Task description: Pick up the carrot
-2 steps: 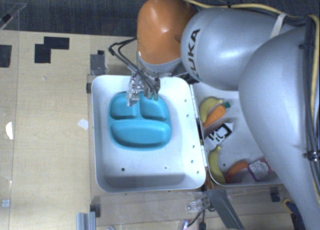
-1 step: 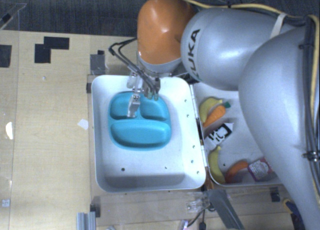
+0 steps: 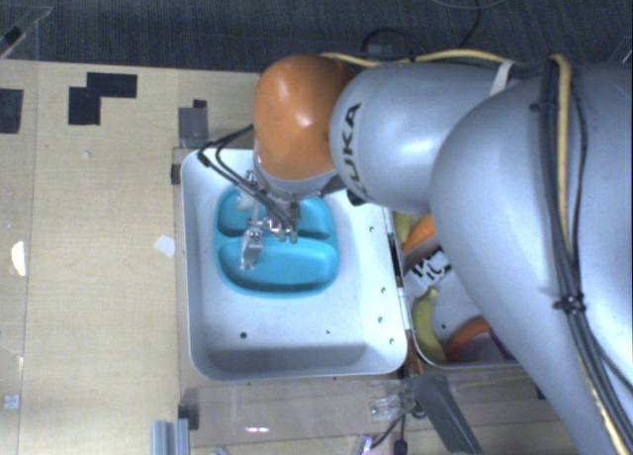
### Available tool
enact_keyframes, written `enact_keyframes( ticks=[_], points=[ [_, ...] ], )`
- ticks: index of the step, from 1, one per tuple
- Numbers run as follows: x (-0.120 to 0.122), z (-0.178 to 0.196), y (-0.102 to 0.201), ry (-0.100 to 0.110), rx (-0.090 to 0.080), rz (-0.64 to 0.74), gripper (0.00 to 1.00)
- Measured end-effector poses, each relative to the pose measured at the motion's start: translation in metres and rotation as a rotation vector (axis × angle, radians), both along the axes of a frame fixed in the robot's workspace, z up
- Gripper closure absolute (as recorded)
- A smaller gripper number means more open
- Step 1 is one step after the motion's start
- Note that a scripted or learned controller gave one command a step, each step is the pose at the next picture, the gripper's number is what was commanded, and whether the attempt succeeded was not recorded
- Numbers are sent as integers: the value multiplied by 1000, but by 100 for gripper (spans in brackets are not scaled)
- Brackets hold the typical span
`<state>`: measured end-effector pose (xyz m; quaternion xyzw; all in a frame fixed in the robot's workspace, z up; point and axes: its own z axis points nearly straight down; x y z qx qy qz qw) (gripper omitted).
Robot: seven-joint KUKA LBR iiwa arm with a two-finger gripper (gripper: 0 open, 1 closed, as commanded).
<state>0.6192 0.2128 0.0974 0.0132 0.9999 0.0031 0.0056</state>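
Hovering claw [image 3: 253, 243], grip unclear, over blue dish [image 3: 282, 260] in left bin [image 3: 287, 354]; carrot [image 3: 419, 232] in right bin [image 3: 427, 352].

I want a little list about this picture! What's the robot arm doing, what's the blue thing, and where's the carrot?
arm: grey KUKA arm with an orange band, reaching in from the right
gripper: gripper over the left bin, just above the blue thing
blue thing: blue divided dish lying in the left bin
carrot: an orange piece peeks out in the right bin, mostly hidden by the arm; likely the carrot
other things: something yellow and a second orange bit in the right bin, too hidden to name
holding: nothing seen between the fingers
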Motion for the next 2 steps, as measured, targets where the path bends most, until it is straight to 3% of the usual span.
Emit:
enact_keyframes(
  ticks=[1, 2],
  points=[
    [-10, -3, -2, -17, -3, 554, 0],
    [41, -5, 19, 15, -10, 478, 0]
  ],
)
